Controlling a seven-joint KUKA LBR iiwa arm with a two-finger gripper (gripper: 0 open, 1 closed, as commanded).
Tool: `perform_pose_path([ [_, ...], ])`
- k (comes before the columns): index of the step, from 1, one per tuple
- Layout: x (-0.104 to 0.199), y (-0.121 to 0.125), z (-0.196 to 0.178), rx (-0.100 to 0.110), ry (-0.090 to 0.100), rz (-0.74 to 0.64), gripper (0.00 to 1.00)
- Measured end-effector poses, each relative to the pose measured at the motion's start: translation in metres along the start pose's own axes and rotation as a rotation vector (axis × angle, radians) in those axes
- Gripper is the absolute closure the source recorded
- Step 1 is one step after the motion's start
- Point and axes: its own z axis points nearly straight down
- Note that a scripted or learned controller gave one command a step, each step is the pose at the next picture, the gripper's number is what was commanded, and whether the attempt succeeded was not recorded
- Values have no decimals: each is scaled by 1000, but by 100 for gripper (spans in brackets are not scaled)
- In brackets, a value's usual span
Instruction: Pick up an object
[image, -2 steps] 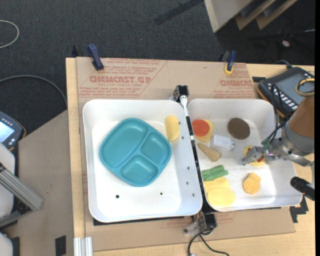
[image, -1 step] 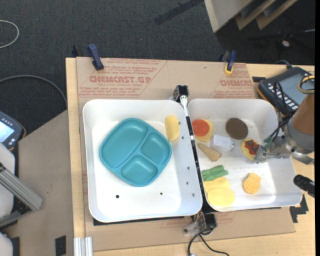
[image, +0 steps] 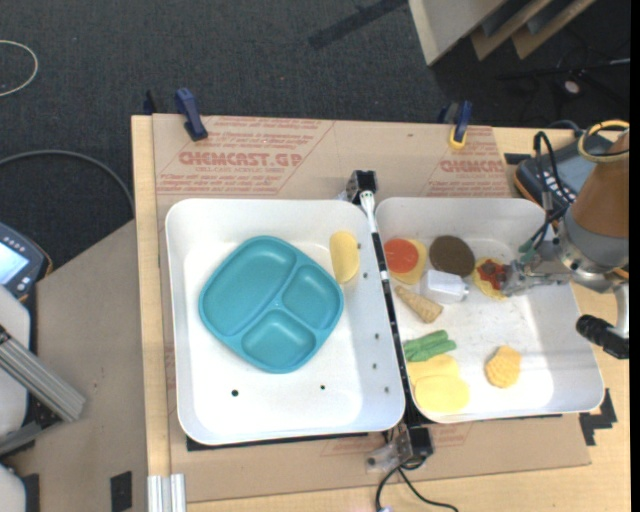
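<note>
My gripper (image: 512, 277) reaches in from the right, low over the upper right part of the right bin (image: 560, 400). Its tip sits against a small red and yellow toy food (image: 489, 275). Left of that lie a brown round piece (image: 451, 254), an orange-red round piece (image: 402, 255), a white block (image: 445, 288) and a tan stick (image: 418, 304). Toward the front of the bin are green beans (image: 428, 346), yellow slices (image: 440, 386) and an orange-yellow piece (image: 503, 367).
The left bin (image: 200, 400) holds a blue divided plate (image: 271, 302) and a yellow piece (image: 344, 256) near its right wall. Between the bins runs a dark divider (image: 382, 300). Cables and a black part (image: 604, 335) hang at the right edge.
</note>
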Motion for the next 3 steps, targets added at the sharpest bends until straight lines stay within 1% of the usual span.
perform_pose_path([
  [1, 132, 12, -2, -2, 5, -8, 100],
  [2, 58, 66, 1, 1, -2, 6, 100],
  [3, 154, 78, -106, -7, 5, -8, 100],
])
